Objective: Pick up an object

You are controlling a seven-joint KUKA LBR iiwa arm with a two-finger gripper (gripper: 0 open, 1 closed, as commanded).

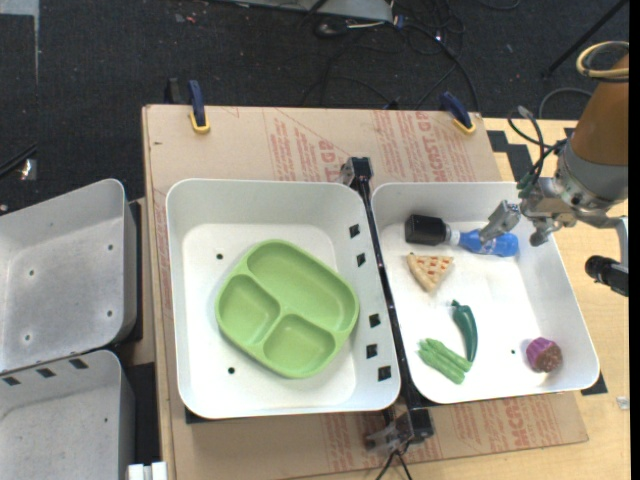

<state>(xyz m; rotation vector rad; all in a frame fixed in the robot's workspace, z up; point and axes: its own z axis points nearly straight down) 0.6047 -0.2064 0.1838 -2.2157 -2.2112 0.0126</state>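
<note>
Blue object: small blue plastic toy with a white neck [500, 244], lying near the right white bin's [575, 298] back wall.
Neighbours: black block [425, 230] just beside it; pizza-slice toy [430, 269] nearby.
Gripper: two-finger gripper [505, 223] directly over the toy, fingers spread apart, nothing between them.

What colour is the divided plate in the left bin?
Light green, all over; the divided plate shows clearly in the camera view, lying in the left bin.

Robotics lab, white bins [190, 298] sat clamped to a cardboard-topped bench [280, 133], loose cables [440, 43] trailed over dark carpet.
</note>
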